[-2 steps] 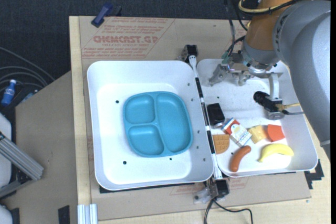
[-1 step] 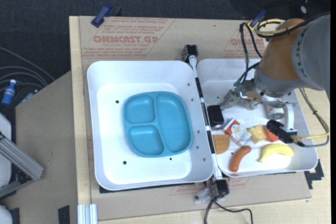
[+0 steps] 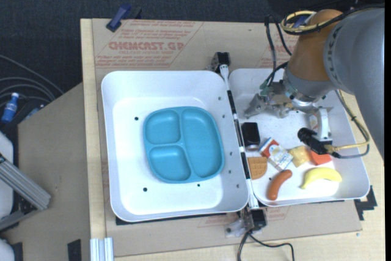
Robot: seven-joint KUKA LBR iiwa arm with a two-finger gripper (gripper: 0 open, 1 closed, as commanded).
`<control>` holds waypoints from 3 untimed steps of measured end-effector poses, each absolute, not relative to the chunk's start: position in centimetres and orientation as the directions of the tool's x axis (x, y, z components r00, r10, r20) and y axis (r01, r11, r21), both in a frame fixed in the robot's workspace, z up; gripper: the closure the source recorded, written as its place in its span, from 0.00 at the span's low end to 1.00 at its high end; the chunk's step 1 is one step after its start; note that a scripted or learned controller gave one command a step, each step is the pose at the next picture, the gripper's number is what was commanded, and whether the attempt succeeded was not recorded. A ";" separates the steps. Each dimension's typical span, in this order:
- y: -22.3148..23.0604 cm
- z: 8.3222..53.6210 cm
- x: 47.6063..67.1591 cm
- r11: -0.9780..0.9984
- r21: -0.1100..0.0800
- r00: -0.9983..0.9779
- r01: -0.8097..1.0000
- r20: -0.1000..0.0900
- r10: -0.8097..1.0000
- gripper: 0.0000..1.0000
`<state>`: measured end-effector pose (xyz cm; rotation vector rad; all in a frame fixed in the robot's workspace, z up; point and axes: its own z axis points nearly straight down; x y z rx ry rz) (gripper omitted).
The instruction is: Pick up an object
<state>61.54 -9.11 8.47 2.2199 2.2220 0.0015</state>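
The right bin [image 3: 351, 189] holds several small things along its near side. A black rectangular block [image 3: 250, 133] lies by the bin's left wall. In front of it are a round brown cookie [image 3: 257, 167], a red-and-white packet [image 3: 278, 154] and a brown sausage [image 3: 279, 184]. Further right lie a yellow chunk [image 3: 299, 156], an orange piece [image 3: 321, 159] and a yellow banana [image 3: 321, 176]. My gripper [image 3: 267, 106] hangs low over the far left part of this bin, just beyond the black block, and I see nothing in it.
The left bin [image 3: 116, 131] holds a blue divided plate [image 3: 182, 143]. A blue clip [image 3: 120, 17] lies on the cardboard behind the bins. The grey arm with its orange band [image 3: 314, 52] covers the right bin's far right corner.
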 end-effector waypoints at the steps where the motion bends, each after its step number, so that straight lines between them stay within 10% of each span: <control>1: -9.1 8.5 66.7 0.001 0.001 -0.001 1.000 0.000 1.000 0.00; 2: -10.8 14.9 64.1 0.000 0.001 0.000 1.000 0.000 1.000 0.00; 3: -10.8 8.4 66.6 0.001 0.000 -0.001 1.000 -0.001 1.000 0.00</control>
